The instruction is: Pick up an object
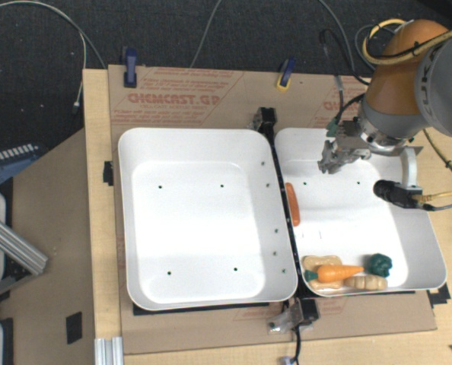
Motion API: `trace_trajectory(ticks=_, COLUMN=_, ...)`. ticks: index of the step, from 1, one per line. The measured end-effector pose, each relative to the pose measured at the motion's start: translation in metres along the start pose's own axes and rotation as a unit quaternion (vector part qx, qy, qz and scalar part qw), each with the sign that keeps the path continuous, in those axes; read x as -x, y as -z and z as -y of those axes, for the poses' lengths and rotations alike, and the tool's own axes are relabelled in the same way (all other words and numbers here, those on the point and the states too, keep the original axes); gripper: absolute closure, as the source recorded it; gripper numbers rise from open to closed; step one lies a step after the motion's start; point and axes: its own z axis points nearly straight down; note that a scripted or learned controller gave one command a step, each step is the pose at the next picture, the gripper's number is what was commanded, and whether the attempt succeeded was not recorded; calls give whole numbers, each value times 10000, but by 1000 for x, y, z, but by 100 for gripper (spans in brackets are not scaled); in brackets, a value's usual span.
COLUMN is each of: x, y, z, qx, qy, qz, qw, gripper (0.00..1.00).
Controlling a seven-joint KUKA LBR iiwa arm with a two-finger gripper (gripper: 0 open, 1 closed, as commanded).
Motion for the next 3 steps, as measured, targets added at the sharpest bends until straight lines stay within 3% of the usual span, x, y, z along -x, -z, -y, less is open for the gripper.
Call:
trace_trajectory(ticks=1, x=-1, y=62, z=-7, qx=8, qy=1, qz=0, qw=10000, gripper=100)
trace_trajectory(ticks=2, x=-1, y=76, z=-7, qx=-18, qy=-2, qz=-2, qw=10000, gripper=100)
trace_trajectory(ticks=3, x=-54, y=74, z=-3, qx=-23, qy=18, qz=-9, qw=10000, gripper=100)
